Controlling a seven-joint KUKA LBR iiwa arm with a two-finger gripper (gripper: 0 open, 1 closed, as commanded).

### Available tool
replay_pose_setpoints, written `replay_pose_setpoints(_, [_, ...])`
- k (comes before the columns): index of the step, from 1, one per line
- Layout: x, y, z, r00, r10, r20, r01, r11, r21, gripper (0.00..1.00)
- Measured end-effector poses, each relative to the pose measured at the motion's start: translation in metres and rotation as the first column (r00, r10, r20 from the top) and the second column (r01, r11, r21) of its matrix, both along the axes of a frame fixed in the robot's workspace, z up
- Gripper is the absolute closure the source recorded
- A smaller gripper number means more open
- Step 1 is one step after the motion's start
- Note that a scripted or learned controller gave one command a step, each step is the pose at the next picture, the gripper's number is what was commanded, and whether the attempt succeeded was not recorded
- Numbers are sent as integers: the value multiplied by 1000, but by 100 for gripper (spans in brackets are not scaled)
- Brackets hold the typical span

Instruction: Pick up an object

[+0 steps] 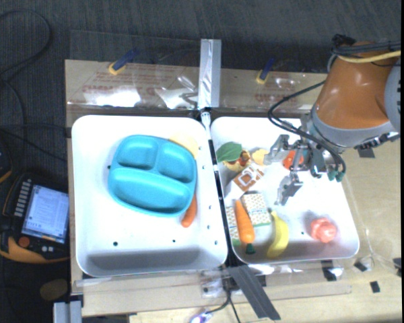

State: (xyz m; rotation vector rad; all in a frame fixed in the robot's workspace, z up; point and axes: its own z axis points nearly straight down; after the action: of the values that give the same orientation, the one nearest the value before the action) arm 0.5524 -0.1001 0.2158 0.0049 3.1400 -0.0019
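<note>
Objects for picking, a banana [279, 234], carrot [243, 223] and red fruit [323, 229], lie in the right bin [347, 200], where the gripper [291, 173] hovers with fingers open and empty, apparently approaching, needing next to descend onto one item.

Left shallow white bin [87, 241]: blue divided plastic plate [153, 173] near centre, small orange carrot [189, 212] touching its right edge. Right shallow white bin [347, 210]: orange toy carrot [243, 223] beside yellow toy banana [278, 235] at front, red toy tomato [323, 229] front right, green leafy toy [228, 152] rear left.
</note>
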Motion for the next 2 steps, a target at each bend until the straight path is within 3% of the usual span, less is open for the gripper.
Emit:
replay_pose_setpoints(1, [48,66,-32,949,-316,0,316,949,1,0])
replay_pose_setpoints(2, [0,52,-32,778,-629,-1,629,778,-1,0])
